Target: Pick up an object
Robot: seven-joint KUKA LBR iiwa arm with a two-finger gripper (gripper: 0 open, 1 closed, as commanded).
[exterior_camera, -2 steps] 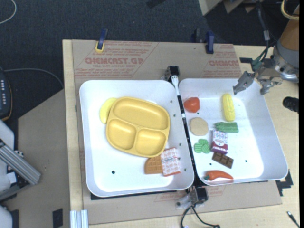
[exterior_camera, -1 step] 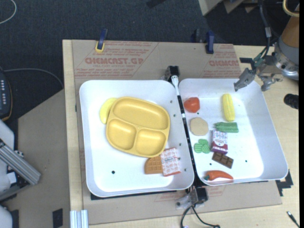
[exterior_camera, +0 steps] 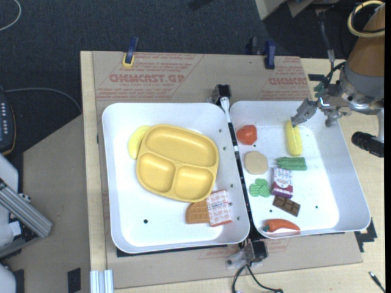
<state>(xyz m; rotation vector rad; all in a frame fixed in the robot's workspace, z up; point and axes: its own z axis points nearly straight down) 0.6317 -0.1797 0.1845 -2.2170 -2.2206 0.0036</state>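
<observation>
Gripper (exterior_camera: 303,116) hovers at the right-hand white bin's (exterior_camera: 342,163) far edge, metal fingers spread and holding nothing. The yellow toy corn cob (exterior_camera: 294,138) lies just below it, long axis running from far edge to near edge. There's bare floor toward the bin's right wall, while the green ridged toy (exterior_camera: 291,162) crowds the cob's near end.

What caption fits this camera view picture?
Robot hand hovers by the corn in the right bin; a yellow tray fills the left bin.
</observation>
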